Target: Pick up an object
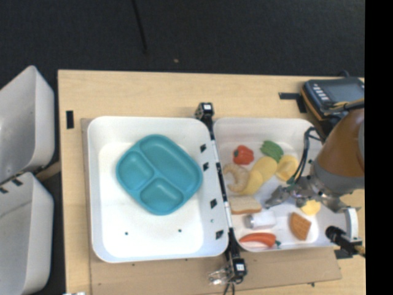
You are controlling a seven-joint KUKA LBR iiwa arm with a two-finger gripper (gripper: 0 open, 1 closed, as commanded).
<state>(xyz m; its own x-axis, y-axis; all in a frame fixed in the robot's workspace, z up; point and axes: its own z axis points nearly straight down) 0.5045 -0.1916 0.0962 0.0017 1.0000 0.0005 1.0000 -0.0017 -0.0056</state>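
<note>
Arm: I see it reaching in from the right over the right bin (224, 128), orange band above the wrist.
Gripper: I place the gripper (277, 196) low in the middle of the right bin; from this slant I cannot tell how it is set or whether it has hold of anything.
Right bin contents: a red tomato-like piece (243, 155) and a green piece (271, 149) at the far side; yellow pieces (265, 168) just near of them; a pale ring-shaped piece (236, 179) to their left; a slice of bread (244, 205) just left of the gripper; an orange wedge (300, 227) and a red-orange strip (258, 240) along the near wall.
Left bin: I see the left bin (98, 226) holding a teal divided plate (158, 173), lying flat, turned at an angle.
Bench: a black and orange handset (331, 97) sits at the far right corner.
</note>
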